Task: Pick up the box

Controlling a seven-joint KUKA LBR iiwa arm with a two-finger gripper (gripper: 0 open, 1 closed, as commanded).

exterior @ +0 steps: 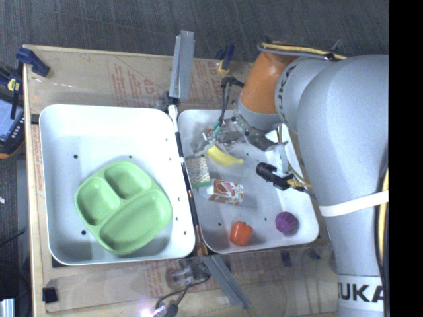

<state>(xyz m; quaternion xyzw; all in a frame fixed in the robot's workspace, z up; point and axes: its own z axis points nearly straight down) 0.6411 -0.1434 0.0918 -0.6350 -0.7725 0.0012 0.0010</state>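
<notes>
The box [227,191], a small carton printed in white, red and orange, lies flat in the middle of the right bin [264,243]. My gripper [221,137] is low in the far left part of that bin, just above a yellow banana [223,156]. The box lies apart from the gripper, nearer the front. The wrist hides the gripper's tips.
A grey textured block [197,170] lies against the right bin's left wall beside the box. An orange pepper [241,232] and a purple fruit [286,222] sit near the front wall. The left bin [59,131] holds a green divided plate [123,207].
</notes>
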